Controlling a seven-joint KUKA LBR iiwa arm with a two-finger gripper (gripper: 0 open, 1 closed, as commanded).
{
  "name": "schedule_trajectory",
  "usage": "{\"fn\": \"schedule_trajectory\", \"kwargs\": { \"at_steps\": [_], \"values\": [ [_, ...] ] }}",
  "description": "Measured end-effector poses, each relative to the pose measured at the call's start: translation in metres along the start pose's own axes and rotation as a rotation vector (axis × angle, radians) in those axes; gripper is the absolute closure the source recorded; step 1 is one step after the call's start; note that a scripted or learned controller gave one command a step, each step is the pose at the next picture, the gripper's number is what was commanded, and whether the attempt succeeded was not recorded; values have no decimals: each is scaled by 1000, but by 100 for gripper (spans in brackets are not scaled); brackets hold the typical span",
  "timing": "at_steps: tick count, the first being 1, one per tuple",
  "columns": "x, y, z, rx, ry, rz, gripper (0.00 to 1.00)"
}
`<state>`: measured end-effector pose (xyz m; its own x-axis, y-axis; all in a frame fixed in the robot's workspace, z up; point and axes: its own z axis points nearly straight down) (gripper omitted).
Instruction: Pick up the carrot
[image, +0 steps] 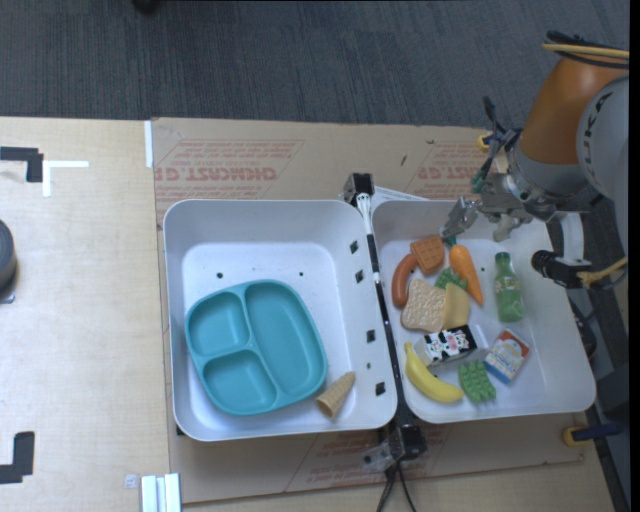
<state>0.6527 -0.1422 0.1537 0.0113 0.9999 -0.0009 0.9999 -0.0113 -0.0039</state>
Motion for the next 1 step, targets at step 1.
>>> {"fn": "schedule_trajectory", "kwargs": {
  "at_steps": [1],
  "values": [
    [-6,3,55,-11,0,64,0]
  ]
}}
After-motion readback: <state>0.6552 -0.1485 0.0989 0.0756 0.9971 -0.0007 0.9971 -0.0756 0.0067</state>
